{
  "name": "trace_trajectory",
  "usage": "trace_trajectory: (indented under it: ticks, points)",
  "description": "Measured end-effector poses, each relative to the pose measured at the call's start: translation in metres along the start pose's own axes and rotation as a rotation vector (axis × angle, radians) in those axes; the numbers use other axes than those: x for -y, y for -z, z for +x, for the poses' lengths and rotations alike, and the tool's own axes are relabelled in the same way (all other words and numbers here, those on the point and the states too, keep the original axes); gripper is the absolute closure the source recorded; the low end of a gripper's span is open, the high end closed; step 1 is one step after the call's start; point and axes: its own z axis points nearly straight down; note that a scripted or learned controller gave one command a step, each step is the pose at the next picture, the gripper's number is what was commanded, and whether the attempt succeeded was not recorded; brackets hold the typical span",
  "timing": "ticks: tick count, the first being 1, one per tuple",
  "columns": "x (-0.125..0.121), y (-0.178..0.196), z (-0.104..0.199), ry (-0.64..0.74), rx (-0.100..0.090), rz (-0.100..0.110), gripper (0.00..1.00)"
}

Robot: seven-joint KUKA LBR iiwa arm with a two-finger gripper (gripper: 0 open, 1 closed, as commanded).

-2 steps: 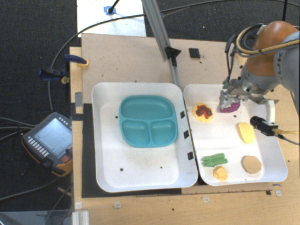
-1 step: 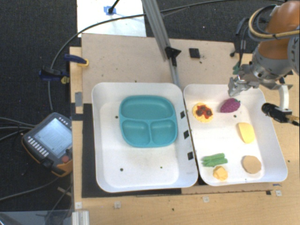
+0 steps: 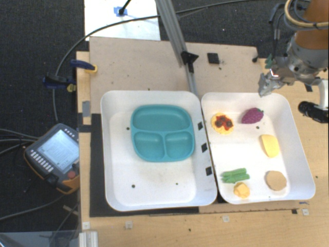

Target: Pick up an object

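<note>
My view, itemised: left bin (image 3: 115,189) holds a teal divided plate (image 3: 163,133); right bin (image 3: 298,153) holds small pizza (image 3: 222,122), purple grapes (image 3: 252,116), yellow piece (image 3: 269,145), green beans (image 3: 235,176), tan disc (image 3: 276,180). Gripper (image 3: 268,85) hangs at the far rim (above the grapes).

A single fixed camera is mounted above the bench (image 3: 133,66) and looks down at a slant. It frames both white bins, the left bin (image 3: 115,184) and the right bin (image 3: 295,138), side by side at mid-frame. The view is wide enough to include surrounding dark floor (image 3: 36,30). The arm (image 3: 308,30) enters at upper right.
</note>
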Motion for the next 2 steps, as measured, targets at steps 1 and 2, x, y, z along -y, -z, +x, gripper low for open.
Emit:
trace_trajectory:
  ticks: [1, 2]
  points:
    - [-0.007, -0.018, 0.049, 0.003, -0.002, 0.006, 1.0]
    - [-0.005, -0.022, 0.111, 0.004, -0.003, 0.006, 1.0]
